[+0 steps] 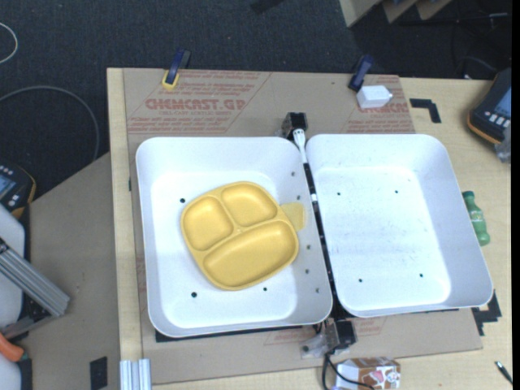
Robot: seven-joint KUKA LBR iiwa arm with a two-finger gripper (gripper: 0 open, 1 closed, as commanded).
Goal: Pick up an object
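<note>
A yellow plate with three compartments lies flat in the left bin, a little toward that bin's right wall and slightly turned, its two smaller compartments on the far side and the long one on the near side. A small yellowish tab pokes out from the plate's right edge, near the seam between the bins; whether it is part of the plate or a separate scrap under it is hard to make out. The right bin sits just beside the left one, their inner rims touching along a dark strip. Both bins rest on a brown cardboard sheet that covers the table. Beyond the left bin, a yellow-tipped clamp grips the sheet's far edge, and a second clamp with a white block sits beyond the right bin. A green item lies just outside the right bin's right rim. The state of the jaws cannot be told from this view.
</note>
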